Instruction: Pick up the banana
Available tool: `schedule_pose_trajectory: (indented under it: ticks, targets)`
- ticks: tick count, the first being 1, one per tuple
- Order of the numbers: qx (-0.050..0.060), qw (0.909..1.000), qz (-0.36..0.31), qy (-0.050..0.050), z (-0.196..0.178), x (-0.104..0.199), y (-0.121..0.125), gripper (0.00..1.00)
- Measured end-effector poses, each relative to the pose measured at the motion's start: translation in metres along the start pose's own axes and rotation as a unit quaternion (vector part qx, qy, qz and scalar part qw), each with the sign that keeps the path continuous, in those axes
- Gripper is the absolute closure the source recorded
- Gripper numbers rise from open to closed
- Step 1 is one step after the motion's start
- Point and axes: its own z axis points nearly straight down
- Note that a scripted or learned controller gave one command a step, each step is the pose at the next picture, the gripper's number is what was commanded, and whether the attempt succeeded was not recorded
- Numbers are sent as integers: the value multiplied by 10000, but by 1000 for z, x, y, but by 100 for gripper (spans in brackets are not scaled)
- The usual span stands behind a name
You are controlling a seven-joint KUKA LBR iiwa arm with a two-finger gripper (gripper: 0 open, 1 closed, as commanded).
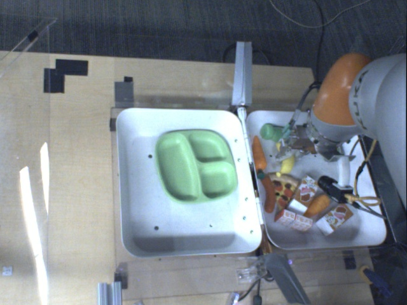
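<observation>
We centre the hand (294, 146), whose finger state we cannot tell, over the banana (287, 165), avoiding the carrot (259, 155).

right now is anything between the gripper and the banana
Nothing visible stands between them. The gripper hangs right over the banana in the right bin; the carrot and pizza slice lie beside it, not over it.

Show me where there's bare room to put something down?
The left bin has bare white floor all round the green divided plate, widest along its front edge. The right bin is crowded: carrot, banana and small boxes beneath the claw.
</observation>
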Motion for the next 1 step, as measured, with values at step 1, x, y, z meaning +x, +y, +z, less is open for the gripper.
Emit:
schedule_pose_trajectory:
  ticks: [1]
  targets:
    - [13, 10000, 24, -7, -95, 17, 53, 100]
